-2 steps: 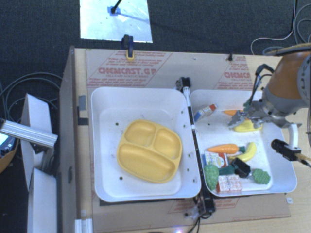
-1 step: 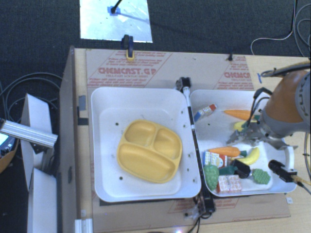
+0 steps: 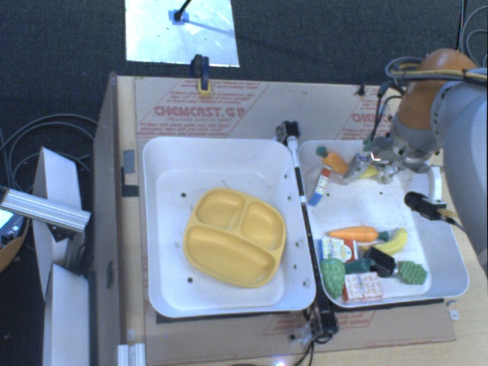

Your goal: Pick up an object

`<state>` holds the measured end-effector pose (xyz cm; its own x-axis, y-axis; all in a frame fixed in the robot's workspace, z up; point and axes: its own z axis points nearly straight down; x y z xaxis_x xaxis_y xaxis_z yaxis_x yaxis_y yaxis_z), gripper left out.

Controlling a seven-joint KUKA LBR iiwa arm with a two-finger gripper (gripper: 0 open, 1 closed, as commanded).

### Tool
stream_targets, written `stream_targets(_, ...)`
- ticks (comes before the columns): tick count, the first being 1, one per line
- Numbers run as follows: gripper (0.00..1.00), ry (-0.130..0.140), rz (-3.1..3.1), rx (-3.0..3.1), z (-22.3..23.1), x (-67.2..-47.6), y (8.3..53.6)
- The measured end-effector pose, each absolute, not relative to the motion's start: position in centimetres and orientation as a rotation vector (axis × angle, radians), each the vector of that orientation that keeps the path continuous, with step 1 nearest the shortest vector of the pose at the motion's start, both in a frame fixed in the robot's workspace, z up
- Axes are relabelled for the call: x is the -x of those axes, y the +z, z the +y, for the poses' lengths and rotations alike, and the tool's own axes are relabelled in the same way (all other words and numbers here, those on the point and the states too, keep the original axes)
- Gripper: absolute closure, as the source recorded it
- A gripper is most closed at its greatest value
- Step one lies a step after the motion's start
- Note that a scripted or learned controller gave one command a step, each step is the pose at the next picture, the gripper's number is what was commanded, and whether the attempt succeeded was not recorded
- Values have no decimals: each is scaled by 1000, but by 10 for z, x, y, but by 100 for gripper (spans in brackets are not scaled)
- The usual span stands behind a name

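The gripper (image 3: pixel 371 165) is seen at the right bin's (image 3: pixel 457 277) far edge; its opening cannot be told. The toy carrot (image 3: pixel 334 161) in the far-left corner should be approached squarely

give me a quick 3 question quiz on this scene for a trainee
1. True or false: the yellow divided plate lies in the left bin.
2. Which lies nearest the front rim of the right bin? A) carrot B) red and white box C) banana
3. Fill in: the end effector is over the ____ part of the right bin.

Key: 1 true; 2 B; 3 back
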<state>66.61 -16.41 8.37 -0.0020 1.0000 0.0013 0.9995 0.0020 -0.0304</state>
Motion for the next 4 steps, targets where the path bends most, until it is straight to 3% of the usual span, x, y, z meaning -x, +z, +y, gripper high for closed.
stream_targets(1, 0, 5, -2212, 2219, -209, -666, 83)
stream_targets(2, 0, -4, -2231, 2216, -158, -670, 120)
stream_targets(3, 100, -4, -2235, 2219, -161, -671, 131)
stream_targets(4, 100, -6, -2234, 2214, -95, -670, 184)
